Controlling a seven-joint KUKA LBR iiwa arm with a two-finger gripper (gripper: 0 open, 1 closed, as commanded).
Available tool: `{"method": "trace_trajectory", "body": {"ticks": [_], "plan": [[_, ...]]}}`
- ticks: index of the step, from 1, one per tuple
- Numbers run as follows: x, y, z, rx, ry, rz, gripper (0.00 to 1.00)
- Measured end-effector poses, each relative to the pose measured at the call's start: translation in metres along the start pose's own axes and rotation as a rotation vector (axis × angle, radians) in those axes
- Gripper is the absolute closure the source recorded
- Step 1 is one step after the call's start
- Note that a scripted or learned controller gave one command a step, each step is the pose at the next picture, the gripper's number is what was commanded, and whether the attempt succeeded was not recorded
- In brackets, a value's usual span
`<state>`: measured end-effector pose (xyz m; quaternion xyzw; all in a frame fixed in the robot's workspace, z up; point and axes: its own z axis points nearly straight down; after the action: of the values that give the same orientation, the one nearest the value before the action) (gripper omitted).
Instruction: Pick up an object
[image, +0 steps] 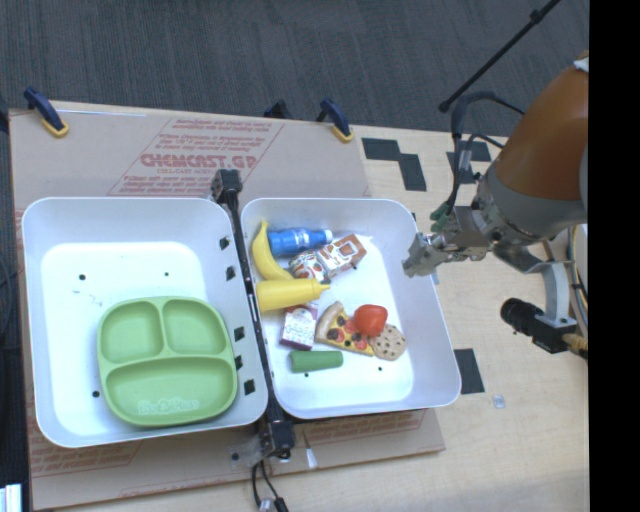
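At right of centre, the grey two-finger gripper (418, 256) of the orange-banded robot arm (540, 150) hangs over the right rim of the right-hand shallow white bin (430, 340). From this angle I cannot tell how far the tool is parted, and nothing is seen in its hold. The candidates for picking lie heaped in that bin's middle and left: a yellow plastic banana (262, 252), a blue bottle with a white cap (298, 240), a yellow squeeze bottle (290, 293), a red toy tomato (370, 318), a toy pizza slice (338, 328) and a green cylinder (316, 361). The left bin (60, 240) carries a green divided plate (167, 359). A clean attempt likely means travelling leftward off the rim first, then descending on an outlying piece such as the green cylinder, which lies apart from the tangle.
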<state>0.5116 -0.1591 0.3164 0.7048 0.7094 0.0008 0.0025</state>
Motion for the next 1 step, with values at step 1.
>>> {"method": "trace_trajectory", "body": {"ticks": [1], "plan": [[-0.0192,0.0628,0.1119,0.010,0.004,0.000,1.00]]}}
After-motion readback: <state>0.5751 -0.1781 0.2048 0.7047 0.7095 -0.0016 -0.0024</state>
